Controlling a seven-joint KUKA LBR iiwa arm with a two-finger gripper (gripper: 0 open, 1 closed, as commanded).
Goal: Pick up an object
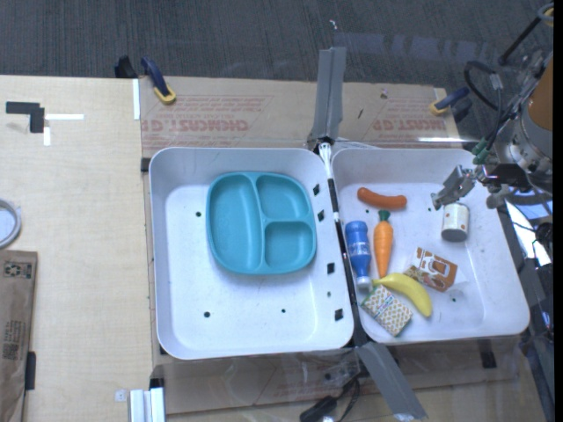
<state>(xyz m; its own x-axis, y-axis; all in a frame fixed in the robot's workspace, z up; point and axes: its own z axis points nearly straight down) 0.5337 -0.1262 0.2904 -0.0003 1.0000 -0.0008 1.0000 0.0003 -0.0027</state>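
The right bin (501,323) holds a red sausage (382,199), a toy carrot (383,246), a blue bottle (356,246), a banana (409,290), a brown-and-orange packet (435,269), a checkered pouch (387,310) and a small white cylinder (455,221). My gripper (471,195) hangs over the bin's far right part, open, with its fingers spread wide. The white cylinder sits just below and in front of the left finger, and I see no grip on it.
The left bin (176,306) carries a teal divided plate (261,222). A grey divider post (330,95) stands behind the seam between the bins. Cables and the arm crowd the right edge. Clamps, a tape roll and a paper bag lie on the bench at the left.
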